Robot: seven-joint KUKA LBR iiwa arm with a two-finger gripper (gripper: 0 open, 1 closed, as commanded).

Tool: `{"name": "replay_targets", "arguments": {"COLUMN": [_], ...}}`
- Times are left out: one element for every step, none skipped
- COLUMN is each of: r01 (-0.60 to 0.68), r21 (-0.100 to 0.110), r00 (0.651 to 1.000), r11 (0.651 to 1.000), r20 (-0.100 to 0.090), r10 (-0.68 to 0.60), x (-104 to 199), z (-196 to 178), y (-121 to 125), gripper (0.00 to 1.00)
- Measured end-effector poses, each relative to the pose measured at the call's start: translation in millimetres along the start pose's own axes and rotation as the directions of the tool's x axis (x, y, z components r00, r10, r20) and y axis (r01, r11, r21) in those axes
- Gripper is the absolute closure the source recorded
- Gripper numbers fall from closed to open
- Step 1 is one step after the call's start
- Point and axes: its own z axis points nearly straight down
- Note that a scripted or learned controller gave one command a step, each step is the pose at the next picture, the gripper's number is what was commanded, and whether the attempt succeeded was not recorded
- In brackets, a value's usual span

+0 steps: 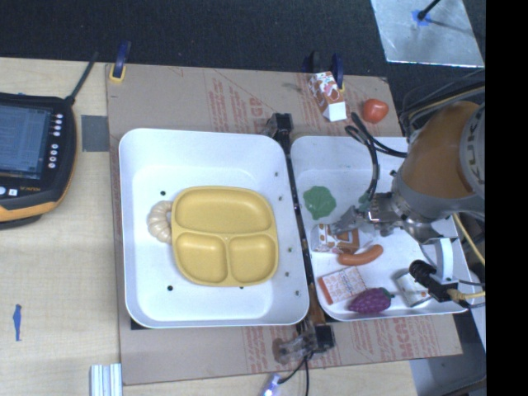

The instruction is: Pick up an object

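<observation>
The jaws (356,219) are seen low in the right bin (330,151), just above a hot dog (360,256) and a small packet (324,238), beside a green piece (318,200); whether they are open or closed cannot be told. A purple grape bunch (369,302) and a red-and-white carton (341,284) are found nearer the front wall. A yellow divided tray (223,235) is set in the left bin (140,221).
</observation>
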Motion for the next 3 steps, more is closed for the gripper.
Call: {"name": "replay_targets", "arguments": {"r01": [-0.003,-0.002,-0.002], "r21": [0.012,0.011,0.015], "r00": [1.0,1.0,1.0], "r11": [1.0,1.0,1.0], "r20": [0.001,0.001,0.002], "r10": [0.003,0.002,0.002], "x": [-12,26,6], "z": [18,17,17], "y": [106,121,8], "gripper": [0.0,0.0,0.0]}}
